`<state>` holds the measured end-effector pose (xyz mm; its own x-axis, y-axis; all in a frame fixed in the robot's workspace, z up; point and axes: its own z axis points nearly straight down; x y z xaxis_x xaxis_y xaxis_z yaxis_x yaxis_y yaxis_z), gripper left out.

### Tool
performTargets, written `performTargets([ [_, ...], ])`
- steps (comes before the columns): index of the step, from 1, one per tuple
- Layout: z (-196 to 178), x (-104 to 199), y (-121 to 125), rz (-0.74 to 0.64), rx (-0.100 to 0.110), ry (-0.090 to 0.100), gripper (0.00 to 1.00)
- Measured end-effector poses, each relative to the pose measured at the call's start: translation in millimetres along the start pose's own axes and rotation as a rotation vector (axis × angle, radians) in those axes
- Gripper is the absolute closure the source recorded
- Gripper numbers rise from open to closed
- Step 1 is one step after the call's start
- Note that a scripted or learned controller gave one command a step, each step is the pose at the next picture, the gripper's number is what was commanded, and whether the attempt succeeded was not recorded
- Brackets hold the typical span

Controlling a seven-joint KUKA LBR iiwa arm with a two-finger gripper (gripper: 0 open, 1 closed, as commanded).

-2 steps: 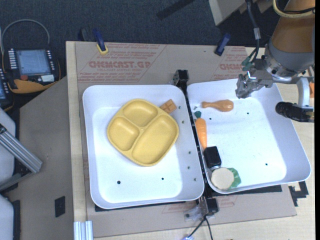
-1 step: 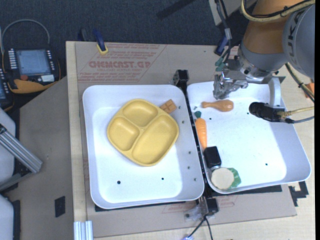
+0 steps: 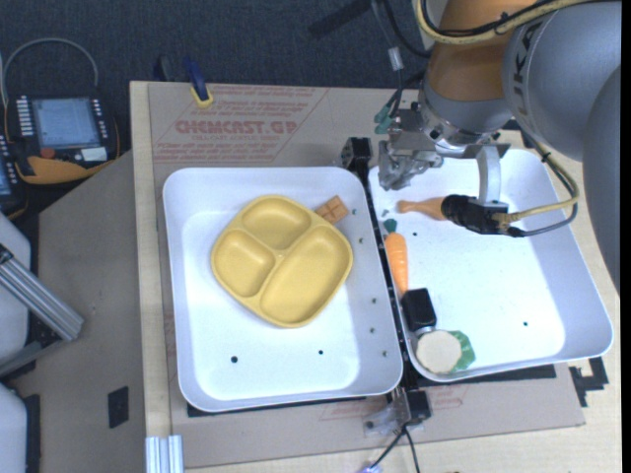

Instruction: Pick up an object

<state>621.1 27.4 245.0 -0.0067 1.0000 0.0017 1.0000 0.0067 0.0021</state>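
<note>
Lying near the top left corner of the right bin (image 3: 552, 294), a small tan piece (image 3: 422, 206) is taken as the likeliest thing to be picked, since it is nearest the gripper (image 3: 398, 175). It is seen just below the gripper and slightly to its right, with its long axis set across the view. Whether the gripper is apart or together cannot be told, and nothing is seen held. A carrot (image 3: 396, 262) is laid along the bin's left wall, with a black block (image 3: 418, 308) below it. A yellow plate (image 3: 281, 259) is held in the left bin (image 3: 256, 363).
</note>
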Motion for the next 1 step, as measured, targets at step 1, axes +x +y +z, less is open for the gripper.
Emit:
performTargets([
  [1,16.3,46.4,23.0,0.001,0.0,-0.001,1.0],
])
